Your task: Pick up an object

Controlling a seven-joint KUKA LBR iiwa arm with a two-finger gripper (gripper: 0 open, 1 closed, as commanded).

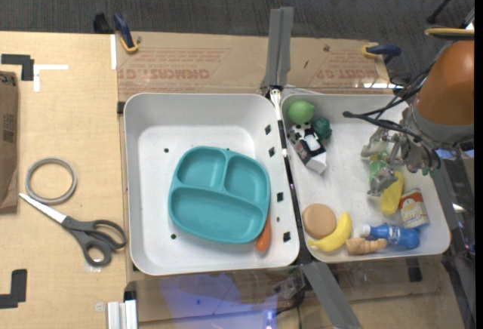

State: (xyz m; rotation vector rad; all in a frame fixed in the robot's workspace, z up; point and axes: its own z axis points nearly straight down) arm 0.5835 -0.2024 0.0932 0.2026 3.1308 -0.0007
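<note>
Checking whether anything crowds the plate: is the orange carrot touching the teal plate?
Touching. The camera view shows the carrot lying against the teal plate at its lower right edge, with no white bin floor between them.

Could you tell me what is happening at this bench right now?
A grey robot arm with an orange band reaches in from the right, its gripper low in the right bin, just above a yellow object. Nothing is visibly held between its fingers yet. That bin also holds a banana, a green ball and a blue bottle. The left bin holds a teal divided plate and a carrot.
</note>
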